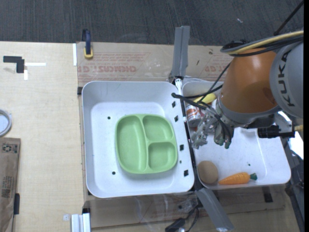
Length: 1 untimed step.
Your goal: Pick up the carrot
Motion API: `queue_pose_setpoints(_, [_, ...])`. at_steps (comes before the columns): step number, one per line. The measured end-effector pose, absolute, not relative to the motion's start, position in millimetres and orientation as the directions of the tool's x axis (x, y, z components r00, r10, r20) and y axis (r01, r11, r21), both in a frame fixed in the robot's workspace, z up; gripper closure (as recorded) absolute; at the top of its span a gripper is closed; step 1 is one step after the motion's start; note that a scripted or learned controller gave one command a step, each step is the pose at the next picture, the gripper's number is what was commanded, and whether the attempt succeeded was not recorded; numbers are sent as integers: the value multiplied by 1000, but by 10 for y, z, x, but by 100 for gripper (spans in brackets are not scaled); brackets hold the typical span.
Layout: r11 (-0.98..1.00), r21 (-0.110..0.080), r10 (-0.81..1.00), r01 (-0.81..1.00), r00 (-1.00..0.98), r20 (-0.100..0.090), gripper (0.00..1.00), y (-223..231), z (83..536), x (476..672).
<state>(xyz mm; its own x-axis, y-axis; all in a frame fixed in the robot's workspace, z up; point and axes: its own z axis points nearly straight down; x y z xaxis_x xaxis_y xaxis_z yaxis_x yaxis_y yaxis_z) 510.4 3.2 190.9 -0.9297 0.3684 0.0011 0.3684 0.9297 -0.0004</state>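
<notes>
Two shallow white bins sit side by side on the bench (pixel 38 105). The left bin (pixel 96 144) holds a green divided plate (pixel 146 143) with three compartments, lying flat near its middle. In the right bin (pixel 270 173) the carrot (pixel 235 179) lies along the near wall, orange body pointing left, green top to the right. Just beside it on the left rests a brown egg-shaped object (pixel 208 171), apart from the carrot by a small gap. Farther back, a red and white can (pixel 192 114) and something yellow (pixel 208 98) are partly hidden by the arm. The tool (pixel 212 135) hangs over the right bin's left part, well apart from the carrot; whether it is clenched or released I cannot tell.
</notes>
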Motion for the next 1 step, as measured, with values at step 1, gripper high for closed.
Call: queue_pose_setpoints(1, [889, -1, 459, 459, -889, 0, 100, 641, 1912, 4781])
